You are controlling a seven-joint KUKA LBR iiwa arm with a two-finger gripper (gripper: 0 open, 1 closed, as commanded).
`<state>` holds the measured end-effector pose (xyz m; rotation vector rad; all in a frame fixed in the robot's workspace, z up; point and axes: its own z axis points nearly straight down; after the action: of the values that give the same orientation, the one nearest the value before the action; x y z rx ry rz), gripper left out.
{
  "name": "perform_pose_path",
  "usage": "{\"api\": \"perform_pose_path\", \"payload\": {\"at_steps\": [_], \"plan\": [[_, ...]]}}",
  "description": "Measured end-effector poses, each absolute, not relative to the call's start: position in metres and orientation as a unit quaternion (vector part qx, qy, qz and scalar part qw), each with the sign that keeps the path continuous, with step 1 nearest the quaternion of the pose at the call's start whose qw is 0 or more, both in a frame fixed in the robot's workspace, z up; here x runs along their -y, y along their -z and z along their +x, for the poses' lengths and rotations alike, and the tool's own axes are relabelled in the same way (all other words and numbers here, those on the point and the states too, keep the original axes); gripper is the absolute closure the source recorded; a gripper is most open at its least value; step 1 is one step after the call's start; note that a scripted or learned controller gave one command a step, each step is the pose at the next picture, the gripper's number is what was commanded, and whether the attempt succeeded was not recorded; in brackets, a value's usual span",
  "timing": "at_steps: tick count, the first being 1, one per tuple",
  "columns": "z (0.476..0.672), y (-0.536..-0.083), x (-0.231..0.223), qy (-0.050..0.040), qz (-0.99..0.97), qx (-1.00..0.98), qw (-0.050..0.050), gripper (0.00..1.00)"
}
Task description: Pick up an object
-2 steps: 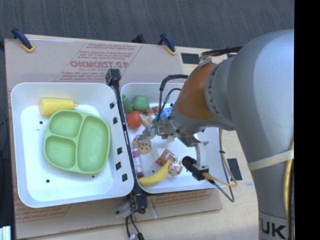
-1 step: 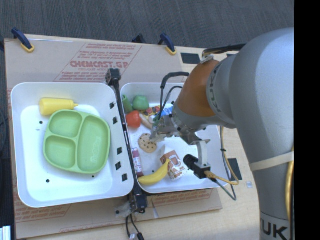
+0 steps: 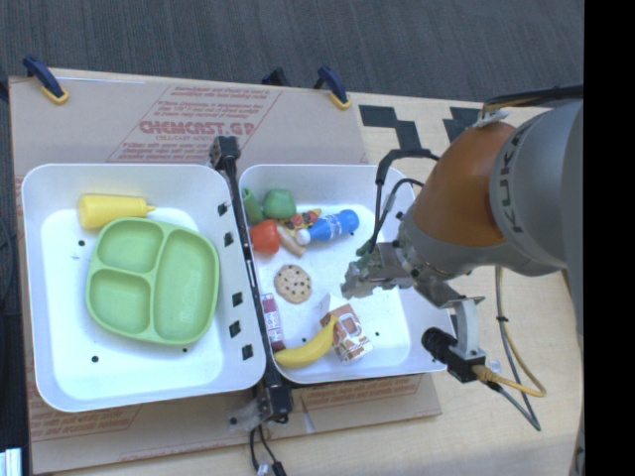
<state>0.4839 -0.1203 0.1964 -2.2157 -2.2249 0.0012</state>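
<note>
In the right bin (image 3: 389, 350) lie a banana (image 3: 306, 348), a small carton (image 3: 348, 333), a cookie (image 3: 293, 284), a tomato (image 3: 265, 237), a blue bottle (image 3: 331, 226) and a green pepper (image 3: 279, 203).

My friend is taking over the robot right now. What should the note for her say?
Gripper: over the right bin, right of the cookie; I can't tell if it is open or shut, and I see nothing in it.
Right bin: cookie, banana, small carton, blue bottle, red ball, green toy.
Left bin: green tray, yellow bottle.
Done: arm is over the right bin.
Left: grab one thing and lift it.
</note>
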Motion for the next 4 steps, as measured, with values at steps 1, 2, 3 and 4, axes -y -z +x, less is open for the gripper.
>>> {"api": "perform_pose_path", "payload": {"at_steps": [1,2,3,4], "plan": [[0.484,-0.196,0.120,-0.0006,-0.705,0.709,0.001,0.00],[0.524,-0.091,0.098,-0.0015,-0.704,0.710,0.002,0.00],[0.524,-0.101,0.098,-0.0020,-0.704,0.711,0.003,1.00],[0.477,-0.189,0.152,-0.0004,-0.706,0.709,0.001,1.00]]}}
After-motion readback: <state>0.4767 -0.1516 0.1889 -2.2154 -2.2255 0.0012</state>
